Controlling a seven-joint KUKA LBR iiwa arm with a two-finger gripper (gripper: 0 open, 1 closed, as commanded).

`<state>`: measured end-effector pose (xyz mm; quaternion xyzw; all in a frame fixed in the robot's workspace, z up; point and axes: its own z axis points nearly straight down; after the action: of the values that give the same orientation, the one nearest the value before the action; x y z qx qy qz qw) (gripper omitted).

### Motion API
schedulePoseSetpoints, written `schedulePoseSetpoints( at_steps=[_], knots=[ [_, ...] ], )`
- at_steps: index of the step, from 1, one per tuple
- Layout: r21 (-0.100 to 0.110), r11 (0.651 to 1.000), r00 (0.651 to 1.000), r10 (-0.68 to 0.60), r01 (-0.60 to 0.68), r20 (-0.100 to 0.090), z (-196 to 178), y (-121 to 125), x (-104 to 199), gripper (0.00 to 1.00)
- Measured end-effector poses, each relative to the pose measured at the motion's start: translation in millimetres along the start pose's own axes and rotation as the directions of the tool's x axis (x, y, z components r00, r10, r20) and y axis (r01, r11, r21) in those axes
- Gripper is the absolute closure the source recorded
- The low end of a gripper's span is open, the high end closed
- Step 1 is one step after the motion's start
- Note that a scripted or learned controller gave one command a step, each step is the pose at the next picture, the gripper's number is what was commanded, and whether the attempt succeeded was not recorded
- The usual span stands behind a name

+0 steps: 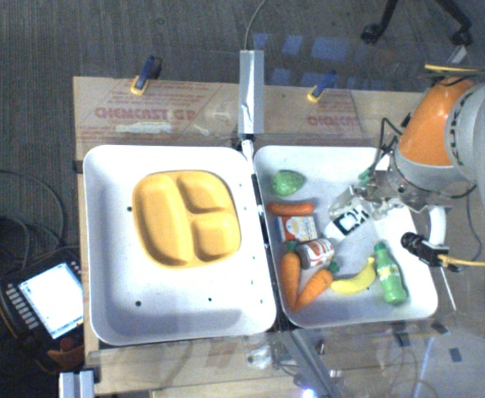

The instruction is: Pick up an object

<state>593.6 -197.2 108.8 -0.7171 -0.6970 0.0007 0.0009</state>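
Observation:
The right bin (pixel 416 305) holds the objects. A round green item (pixel 288 182) lies at its back left, with an orange-red sausage (pixel 291 209) just in front of it. A small can (pixel 315 253) lies on its side in the middle, beside two carrots (pixel 289 276) (pixel 314 286). A yellow banana (pixel 354 281) and a green bottle (pixel 388 274) lie at the front right. My gripper (pixel 351 217) hangs over the bin's middle right, just behind the can and apart from it. Nothing shows in its grasp.
The left bin (pixel 109 305) carries a yellow tray with compartments (pixel 187 216). The arm's orange band (pixel 434 131) and grey wrist lean in over the right bin's far right corner. A metal post (pixel 250 89) stands behind the bins. Two clamps (pixel 147 73) (pixel 322 88) grip the board's back edge.

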Motion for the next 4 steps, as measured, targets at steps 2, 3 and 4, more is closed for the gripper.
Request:
schedulePoseSetpoints(
  at_steps=[2,3,4],
  knots=[
    [-0.023,0.982,0.982,-0.189,0.189,0.013,7.7,-22.8,27.6,1.00],
    [-0.024,0.959,0.959,-0.283,0.283,0.018,13.1,-11.9,79.4,1.00],
    [-0.031,0.989,0.990,-0.142,0.142,0.008,13.4,-29.8,75.0,1.00]
  ],
)
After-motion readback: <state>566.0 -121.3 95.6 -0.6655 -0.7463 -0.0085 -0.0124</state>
